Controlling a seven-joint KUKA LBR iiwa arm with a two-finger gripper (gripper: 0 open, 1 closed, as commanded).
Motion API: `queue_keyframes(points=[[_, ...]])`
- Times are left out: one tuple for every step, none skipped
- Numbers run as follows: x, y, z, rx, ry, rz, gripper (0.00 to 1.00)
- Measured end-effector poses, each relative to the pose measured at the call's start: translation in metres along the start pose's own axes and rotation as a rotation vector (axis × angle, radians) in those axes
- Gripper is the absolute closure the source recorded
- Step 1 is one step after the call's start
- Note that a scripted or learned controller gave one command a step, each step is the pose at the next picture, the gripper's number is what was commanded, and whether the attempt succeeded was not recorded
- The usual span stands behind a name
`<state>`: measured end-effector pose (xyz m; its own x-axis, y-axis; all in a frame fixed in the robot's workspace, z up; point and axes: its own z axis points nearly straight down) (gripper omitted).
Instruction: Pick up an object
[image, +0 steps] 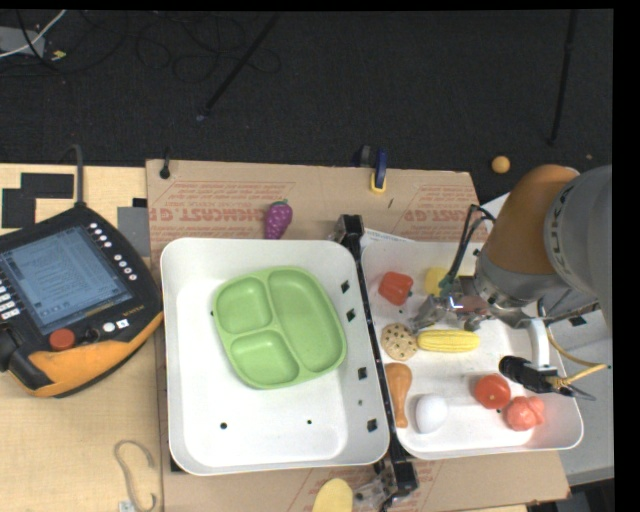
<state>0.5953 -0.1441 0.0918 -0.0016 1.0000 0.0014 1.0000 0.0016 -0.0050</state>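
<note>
1. Gripper (437, 308) is low in the right bin (570, 425), just above the corn cob (448, 342); the cookie (398, 342) and red pepper (395, 288) are close by.
2. Finger state: cannot tell, they blur together.
3. Nothing visibly held.
4. Best target is probably the corn: centre over it, straddle its short axis, and avoid nudging the cookie.
5. The green divided plate (280, 325) sits in the left bin (200, 400).

The grey arm (575, 240) reaches in from the right, its orange band (525, 225) above the wrist. The gripper (437, 311) points down-left below that band, low.
</note>
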Motion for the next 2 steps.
queue_keyframes(points=[[-0.001, 0.0, -0.012, -0.001, 0.001, 0.003, 1.0], [-0.002, 0.0, -0.076, -0.008, -0.002, 0.002, 1.0]])
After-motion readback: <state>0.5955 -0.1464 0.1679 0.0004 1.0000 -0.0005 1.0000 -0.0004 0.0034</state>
